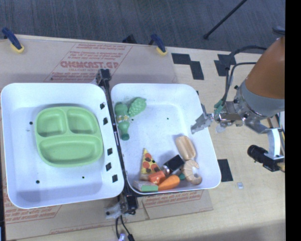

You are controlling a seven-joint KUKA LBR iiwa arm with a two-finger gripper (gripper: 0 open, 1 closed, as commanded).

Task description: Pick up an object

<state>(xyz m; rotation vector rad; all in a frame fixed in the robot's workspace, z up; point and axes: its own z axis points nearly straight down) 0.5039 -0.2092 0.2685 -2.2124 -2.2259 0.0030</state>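
Divided plate [68, 136] in left bin [10, 134], toys [163, 169] in right bin [160, 92]

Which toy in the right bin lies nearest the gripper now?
The tan bread-like piece, uppermost of the cluster at the right bin's lower corner, lies closest to the gripper; the green toys sit farther left.

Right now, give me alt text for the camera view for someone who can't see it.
The gripper hangs at the right bin's right rim, holding nothing. That bin has toy food: a pizza slice, carrot, bread and green pieces. The left bin holds a green tray.
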